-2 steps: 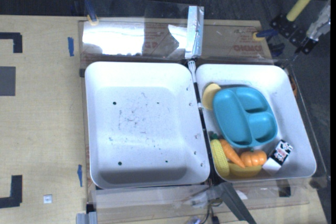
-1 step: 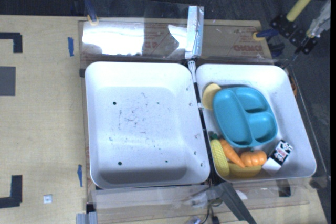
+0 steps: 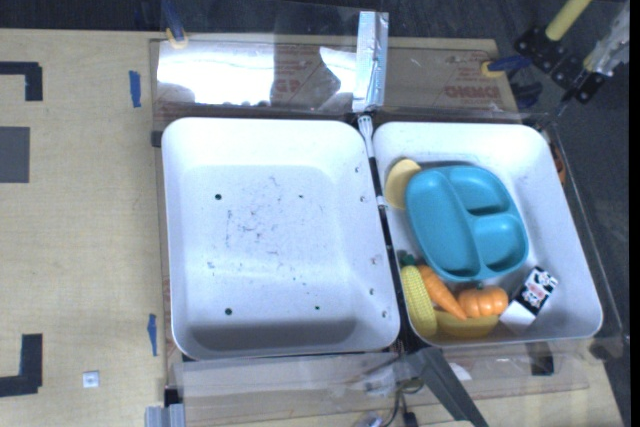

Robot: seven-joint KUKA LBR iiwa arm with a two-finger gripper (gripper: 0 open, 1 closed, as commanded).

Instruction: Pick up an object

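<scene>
Objects for picking lay crowded in the right bin (image 3: 570, 215): a blue divided plate (image 3: 468, 220) at its middle, a carrot (image 3: 478, 300), corn (image 3: 418, 300) and a small carton (image 3: 534, 293) along its near edge. No grasp had begun; next came choosing one and descending.

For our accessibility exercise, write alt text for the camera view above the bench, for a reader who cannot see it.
Two shallow white bins sit side by side on a bench; the right bin holds a blue divided plate, a corn cob, an orange carrot, a yellow piece and a small black-and-white carton. The left bin shows faint scuff marks.
</scene>
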